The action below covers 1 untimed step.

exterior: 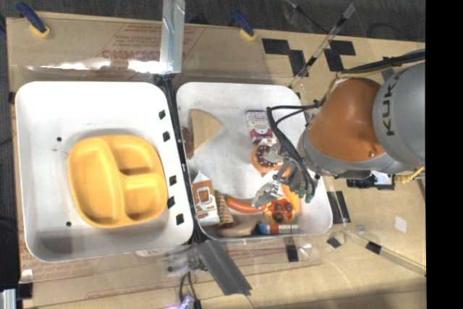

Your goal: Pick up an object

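My gripper (278, 188) is low in the right bin (230, 159), near its front right corner, under the orange band (347, 128) of the arm. It hangs just above a small orange toy (282, 210) and beside an orange sausage-shaped piece (239, 205). An orange ring-like item (263, 158) lies just behind it. Cables and the wrist hide the gripper's tip, and I cannot see anything held in it.
Also in the right bin are a tan wedge (205, 128), a pink-and-white carton (257, 123), a brown-and-white box (204, 202) and a marker (278, 229) along the front wall. A yellow divided plate (116, 179) lies in the left bin (29, 155).
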Tool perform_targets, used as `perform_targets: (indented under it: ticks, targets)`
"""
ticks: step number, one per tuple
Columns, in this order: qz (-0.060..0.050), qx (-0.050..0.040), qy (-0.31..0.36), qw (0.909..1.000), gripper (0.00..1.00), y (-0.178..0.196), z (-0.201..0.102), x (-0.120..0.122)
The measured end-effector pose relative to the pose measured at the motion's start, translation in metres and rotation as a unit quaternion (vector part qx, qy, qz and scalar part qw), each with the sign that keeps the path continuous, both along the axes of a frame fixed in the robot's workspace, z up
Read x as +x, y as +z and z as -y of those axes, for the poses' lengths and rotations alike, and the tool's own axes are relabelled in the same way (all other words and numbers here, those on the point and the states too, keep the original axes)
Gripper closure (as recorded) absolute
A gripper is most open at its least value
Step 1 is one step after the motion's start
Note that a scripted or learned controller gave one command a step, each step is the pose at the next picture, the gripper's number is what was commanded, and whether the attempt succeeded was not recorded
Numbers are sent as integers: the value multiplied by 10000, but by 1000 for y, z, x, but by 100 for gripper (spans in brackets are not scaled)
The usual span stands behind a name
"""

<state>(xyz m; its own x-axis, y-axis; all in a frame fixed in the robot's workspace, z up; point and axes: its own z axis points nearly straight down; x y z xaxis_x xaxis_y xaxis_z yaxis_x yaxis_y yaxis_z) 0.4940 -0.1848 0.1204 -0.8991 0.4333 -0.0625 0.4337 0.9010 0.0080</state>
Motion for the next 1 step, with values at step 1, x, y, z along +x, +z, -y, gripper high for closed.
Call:
perform_targets:
  ticks: [1]
  targets:
    - [-232,90,-106,9996,0,-25,-41,-13]
